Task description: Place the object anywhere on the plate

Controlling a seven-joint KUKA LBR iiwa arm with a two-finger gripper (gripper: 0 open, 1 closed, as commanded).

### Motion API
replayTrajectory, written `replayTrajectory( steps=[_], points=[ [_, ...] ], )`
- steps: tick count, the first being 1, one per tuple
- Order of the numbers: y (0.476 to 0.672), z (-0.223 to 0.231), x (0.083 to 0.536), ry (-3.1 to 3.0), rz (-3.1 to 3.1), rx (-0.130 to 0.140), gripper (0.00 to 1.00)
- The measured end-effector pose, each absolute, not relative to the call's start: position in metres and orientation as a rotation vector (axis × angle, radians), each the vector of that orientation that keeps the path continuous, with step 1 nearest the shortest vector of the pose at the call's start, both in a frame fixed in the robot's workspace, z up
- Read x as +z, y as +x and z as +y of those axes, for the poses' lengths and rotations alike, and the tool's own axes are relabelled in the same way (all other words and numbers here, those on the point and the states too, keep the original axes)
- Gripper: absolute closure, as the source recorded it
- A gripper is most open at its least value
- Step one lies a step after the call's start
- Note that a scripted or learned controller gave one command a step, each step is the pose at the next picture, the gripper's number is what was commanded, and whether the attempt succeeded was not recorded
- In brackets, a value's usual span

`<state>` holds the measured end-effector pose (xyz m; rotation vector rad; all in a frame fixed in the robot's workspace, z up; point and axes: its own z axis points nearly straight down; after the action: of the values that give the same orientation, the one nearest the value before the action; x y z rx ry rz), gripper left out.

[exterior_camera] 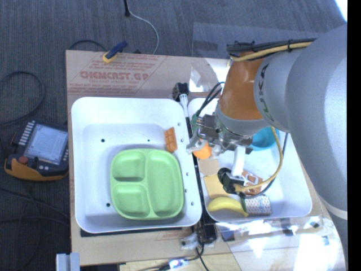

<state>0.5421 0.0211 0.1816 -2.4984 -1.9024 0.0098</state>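
Note:
The green divided plate [148,183] lies in the left bin [90,123], toward its front. My gripper [201,144] hangs over the wall between the two bins, behind and to the right of the plate. It is shut on a small orange object [202,150], which shows at its tip above the divider. A second orange piece [170,139] rests in the left bin against its right wall, just behind the plate's far right corner.
The right bin [293,193] holds a yellow banana [225,206], a patterned can [258,206], tan flat pieces [212,176], a small orange-and-white packet [251,179] and a blue object [264,138] partly under the arm. A handheld pendant [39,150] lies on the floor at left.

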Motion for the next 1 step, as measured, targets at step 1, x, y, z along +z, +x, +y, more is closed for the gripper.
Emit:
replayTrajectory(
  steps=[1],
  points=[
    [0.5102, 0.1093, 0.1847, -2.638, -1.695, 0.013, 1.0]
  ],
)
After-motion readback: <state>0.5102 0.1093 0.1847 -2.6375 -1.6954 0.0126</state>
